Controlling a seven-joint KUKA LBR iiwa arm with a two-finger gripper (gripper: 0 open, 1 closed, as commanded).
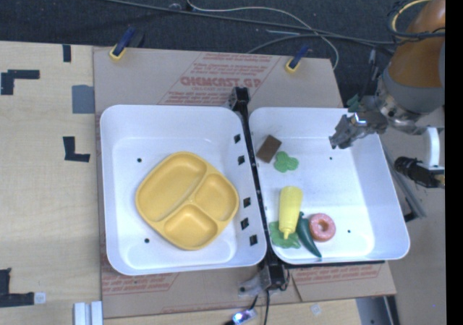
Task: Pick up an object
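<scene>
The right bin (362,179) holds a brown block (268,147), a green leafy piece (286,163), a yellow corn cob (289,211), a green pepper (307,239) and a pink-red donut (322,227). My gripper (344,135) hangs over the right bin's upper right part, well apart from all of these. Nothing shows between its tips.
The left bin (123,171) holds a yellow divided plate (187,200). A black divider with clips (248,171) runs between the bins. Cables cross the dark surface behind the bench, and yellow clamps (121,44) pin the cardboard's far edge.
</scene>
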